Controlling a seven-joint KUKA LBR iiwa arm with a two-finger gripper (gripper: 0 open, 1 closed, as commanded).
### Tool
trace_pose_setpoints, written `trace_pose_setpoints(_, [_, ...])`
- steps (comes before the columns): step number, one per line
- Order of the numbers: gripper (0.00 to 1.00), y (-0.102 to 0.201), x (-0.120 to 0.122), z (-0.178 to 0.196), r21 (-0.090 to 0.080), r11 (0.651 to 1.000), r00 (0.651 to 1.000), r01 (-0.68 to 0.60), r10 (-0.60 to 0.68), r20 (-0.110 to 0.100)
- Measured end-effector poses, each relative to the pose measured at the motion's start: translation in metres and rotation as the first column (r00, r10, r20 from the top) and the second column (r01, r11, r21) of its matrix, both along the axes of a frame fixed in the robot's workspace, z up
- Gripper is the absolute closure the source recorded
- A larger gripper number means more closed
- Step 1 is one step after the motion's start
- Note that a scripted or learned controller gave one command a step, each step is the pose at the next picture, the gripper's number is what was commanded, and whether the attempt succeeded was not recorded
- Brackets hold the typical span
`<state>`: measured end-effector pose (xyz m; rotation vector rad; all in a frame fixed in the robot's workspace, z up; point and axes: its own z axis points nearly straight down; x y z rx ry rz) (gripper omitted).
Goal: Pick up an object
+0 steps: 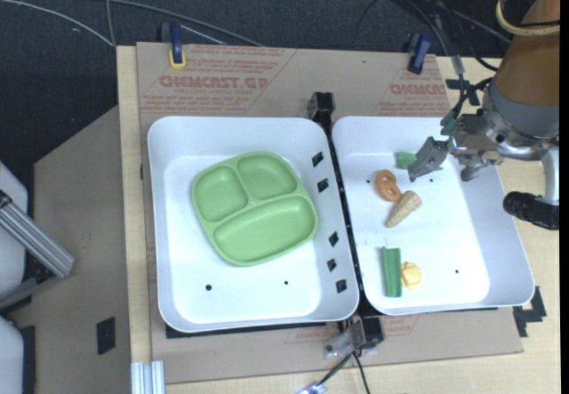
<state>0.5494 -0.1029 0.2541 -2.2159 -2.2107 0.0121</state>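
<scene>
In the right bin (498,232) lie an orange pretzel-shaped piece (386,185), a tan cone-shaped piece (403,208), a green stick (391,271) and a small yellow piece (411,274). A small green piece (405,159) lies near the bin's back, beside the gripper's left finger. My gripper (448,163) hangs over the back of the right bin, above and to the right of the pretzel piece. Its two dark fingers are spread apart with nothing between them.
The left bin (169,232) holds a green divided plate (255,206). A black clip divider (325,179) runs between the bins. Cables cross the dark floor behind the bench, and blue clamps (177,44) hold the board's back edge.
</scene>
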Motion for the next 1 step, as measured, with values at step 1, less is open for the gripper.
trace_pose_setpoints(1, [0.00,0.0001,0.0022,0.0062,-0.001,1.000,1.000,-0.003,0.003,0.012])
